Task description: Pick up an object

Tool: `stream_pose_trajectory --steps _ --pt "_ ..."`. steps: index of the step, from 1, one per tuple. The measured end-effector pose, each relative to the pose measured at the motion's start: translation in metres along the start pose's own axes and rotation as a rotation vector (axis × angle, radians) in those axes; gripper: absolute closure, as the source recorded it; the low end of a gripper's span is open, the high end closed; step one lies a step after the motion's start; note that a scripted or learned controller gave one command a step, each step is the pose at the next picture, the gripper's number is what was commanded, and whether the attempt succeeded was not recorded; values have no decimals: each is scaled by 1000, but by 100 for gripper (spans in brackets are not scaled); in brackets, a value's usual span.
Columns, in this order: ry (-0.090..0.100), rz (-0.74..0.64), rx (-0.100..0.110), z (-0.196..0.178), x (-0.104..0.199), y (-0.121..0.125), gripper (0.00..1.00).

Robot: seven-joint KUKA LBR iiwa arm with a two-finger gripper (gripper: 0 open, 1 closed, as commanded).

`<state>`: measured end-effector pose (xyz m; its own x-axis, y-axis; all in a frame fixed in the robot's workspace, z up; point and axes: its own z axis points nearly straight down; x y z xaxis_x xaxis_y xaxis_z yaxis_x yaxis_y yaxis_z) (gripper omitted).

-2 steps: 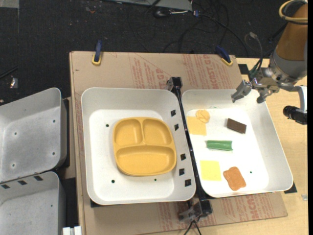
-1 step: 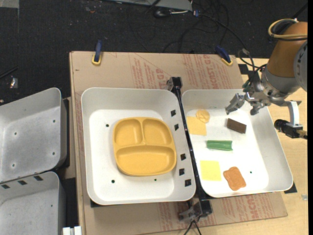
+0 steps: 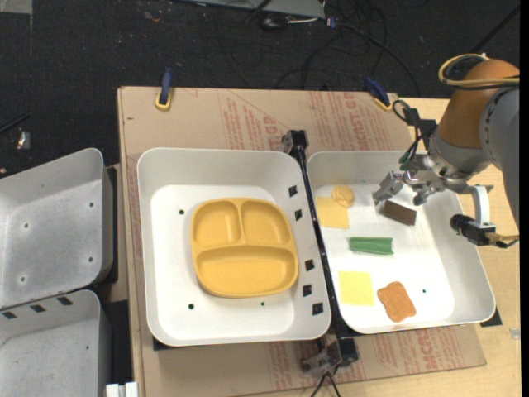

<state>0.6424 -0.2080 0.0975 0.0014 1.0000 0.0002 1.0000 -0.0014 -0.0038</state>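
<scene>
My gripper (image 3: 404,190) hangs over the back of the right bin (image 3: 463,292), its two fingers spread apart and open. Just in front of the fingertips, a dark brown block (image 3: 400,212) lies on the bin floor, not between the fingers. Left of it sit a pale yellow slice (image 3: 333,214) and a small tan lump (image 3: 343,194). Nearer the front lie a green strip (image 3: 369,245), a bright yellow square (image 3: 356,288) and an orange piece (image 3: 397,301). The arm (image 3: 475,122) comes in from the right.
The left bin (image 3: 157,222) holds a yellow divided plate (image 3: 245,247). A black divider (image 3: 312,238) runs between the bins. Both bins rest on a cardboard sheet (image 3: 223,114) held by blue clamps. Grey metal panels (image 3: 50,222) lie at the left.
</scene>
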Motion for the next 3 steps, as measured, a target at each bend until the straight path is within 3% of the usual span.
stream_pose_trajectory --steps 1,2,3 --pt "-1 -2 -4 5 0 0 0" --pt "-2 -3 -7 -6 1 1 100" --pt "-3 -4 -11 -52 1 9 100"
